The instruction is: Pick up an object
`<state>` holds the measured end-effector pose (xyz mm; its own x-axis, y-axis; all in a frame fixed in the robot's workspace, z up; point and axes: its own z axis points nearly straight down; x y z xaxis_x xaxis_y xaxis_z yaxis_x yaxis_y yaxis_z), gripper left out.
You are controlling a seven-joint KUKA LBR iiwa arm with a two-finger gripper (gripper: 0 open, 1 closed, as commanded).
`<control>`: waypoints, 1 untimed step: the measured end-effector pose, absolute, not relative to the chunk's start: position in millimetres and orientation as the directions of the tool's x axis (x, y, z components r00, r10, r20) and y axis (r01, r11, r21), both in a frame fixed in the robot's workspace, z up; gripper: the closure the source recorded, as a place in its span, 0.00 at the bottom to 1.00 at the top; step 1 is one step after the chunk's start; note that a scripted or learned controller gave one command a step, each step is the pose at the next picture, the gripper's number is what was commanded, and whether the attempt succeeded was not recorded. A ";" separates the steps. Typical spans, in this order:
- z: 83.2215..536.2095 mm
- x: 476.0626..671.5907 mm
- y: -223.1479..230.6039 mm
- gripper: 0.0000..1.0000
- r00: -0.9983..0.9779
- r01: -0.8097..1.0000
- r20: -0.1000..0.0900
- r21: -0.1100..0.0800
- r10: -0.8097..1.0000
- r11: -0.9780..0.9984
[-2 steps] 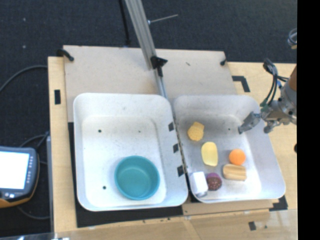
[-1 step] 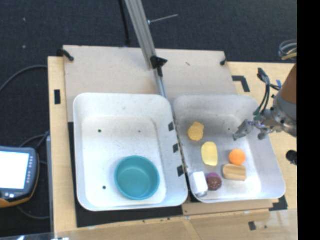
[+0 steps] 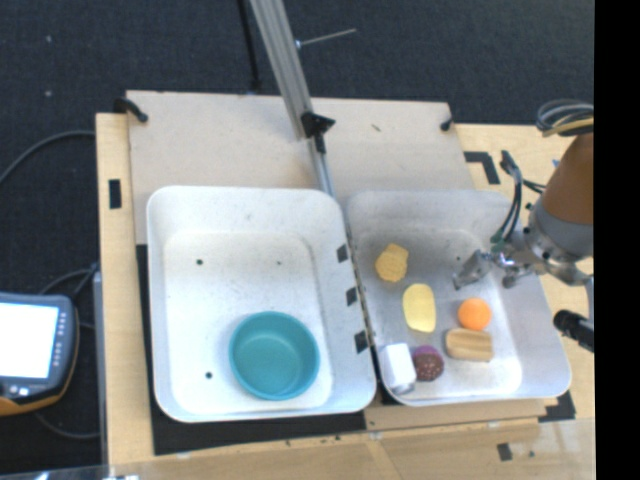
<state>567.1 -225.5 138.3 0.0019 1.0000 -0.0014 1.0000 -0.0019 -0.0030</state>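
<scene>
My gripper [image 3: 492, 273] hangs over the right part of the right bin [image 3: 540, 366], its fingers spread open with nothing between them. Just below it lies an orange ball [image 3: 475, 314], apart from the fingers. A tan wooden block [image 3: 468, 345] rests under the ball. Left of these are a pale yellow oval piece [image 3: 420, 307] and an orange-yellow lump [image 3: 392, 262]. At the bin's front left corner sit a dark purple ball [image 3: 428, 364] and a white block [image 3: 399, 366], side by side.
The left bin [image 3: 165, 218] holds a teal bowl [image 3: 275, 355] near its front. A slanted metal pole [image 3: 285, 53] runs down to the gap between the bins. A screen device [image 3: 30, 346] sits off the bench at the left.
</scene>
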 end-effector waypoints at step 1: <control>152.3 568.7 -226.7 1.00 0.004 1.000 -0.003 0.004 1.000 -0.004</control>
<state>568.7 -226.7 152.3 0.0039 1.0000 -0.0027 1.0000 -0.0039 0.0038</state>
